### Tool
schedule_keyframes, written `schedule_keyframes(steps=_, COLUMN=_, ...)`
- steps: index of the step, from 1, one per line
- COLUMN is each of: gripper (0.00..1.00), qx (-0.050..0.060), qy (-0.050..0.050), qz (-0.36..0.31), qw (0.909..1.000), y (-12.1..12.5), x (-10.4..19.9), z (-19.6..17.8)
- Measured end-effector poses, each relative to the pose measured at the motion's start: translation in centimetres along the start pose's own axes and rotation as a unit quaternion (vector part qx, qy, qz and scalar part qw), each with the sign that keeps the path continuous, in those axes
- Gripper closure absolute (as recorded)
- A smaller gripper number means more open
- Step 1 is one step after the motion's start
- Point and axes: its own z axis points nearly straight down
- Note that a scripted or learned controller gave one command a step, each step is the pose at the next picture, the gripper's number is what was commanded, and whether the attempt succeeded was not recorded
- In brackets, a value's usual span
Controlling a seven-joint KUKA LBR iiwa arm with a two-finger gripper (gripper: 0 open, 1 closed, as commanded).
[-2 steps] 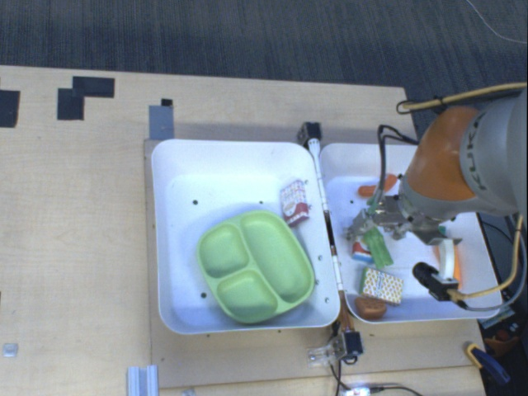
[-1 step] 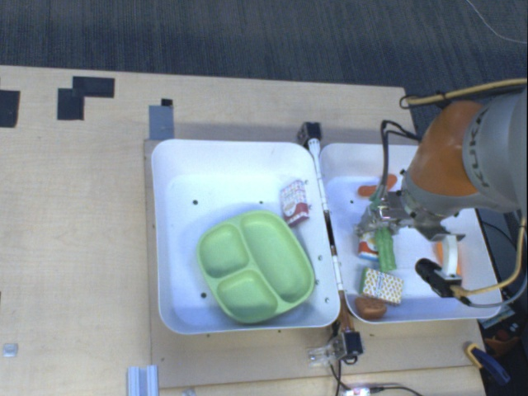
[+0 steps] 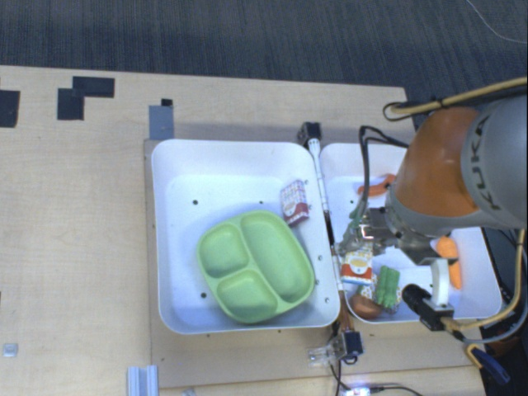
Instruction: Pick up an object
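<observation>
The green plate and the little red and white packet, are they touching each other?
Cannot tell. In the camera view the packet lies right at the upper right rim of the green plate, so close that no gap or contact shows plainly.

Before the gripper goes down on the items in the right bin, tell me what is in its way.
Nothing visible lies between them. The gripper hangs directly above the small carton near the right bin's left wall, with the green item crowding its right and a brown item below.

Arm (image 3: 450,172) bent low from right; gripper (image 3: 363,236) pointing down, seemingly leftward.
</observation>
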Motion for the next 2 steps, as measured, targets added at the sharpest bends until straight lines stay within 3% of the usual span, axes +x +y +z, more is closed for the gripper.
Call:
schedule_keyframes(steps=1, gripper=1.00, qx=0.000, qy=-0.001, qz=0.001, qw=1.0000, y=0.0, x=-4.1, z=0.0)
schedule_keyframes(steps=2, gripper=1.00, qx=-0.001, qy=0.000, qz=0.000, qw=1.0000, y=0.0, x=-0.5, z=-2.6)
